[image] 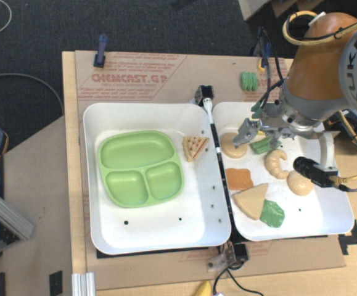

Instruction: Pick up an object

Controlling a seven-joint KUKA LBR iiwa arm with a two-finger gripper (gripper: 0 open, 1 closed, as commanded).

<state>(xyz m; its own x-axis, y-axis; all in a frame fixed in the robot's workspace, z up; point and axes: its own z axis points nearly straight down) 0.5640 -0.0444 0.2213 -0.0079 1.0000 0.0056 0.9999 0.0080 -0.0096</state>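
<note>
Pincer [256, 135] low over right bin [335, 217], above green piece [260, 145] beside round biscuit [232, 146]; finger spread indiscernible. Approach step; next: descend, close, lift.

Glossy plastic tray [141, 167] (cardboard [129, 79] matt)

The grey KUKA arm [326, 97] reaches in from the right side of the camera view, its orange band [317, 48] bulging large at the upper right above the wrist. Below the band the grey wrist section narrows and points down and to the left, ending in the gripper [252, 134], which sits low over the upper left part of the right bin. The grey metal gripper body angles toward the divider between the bins.
</note>
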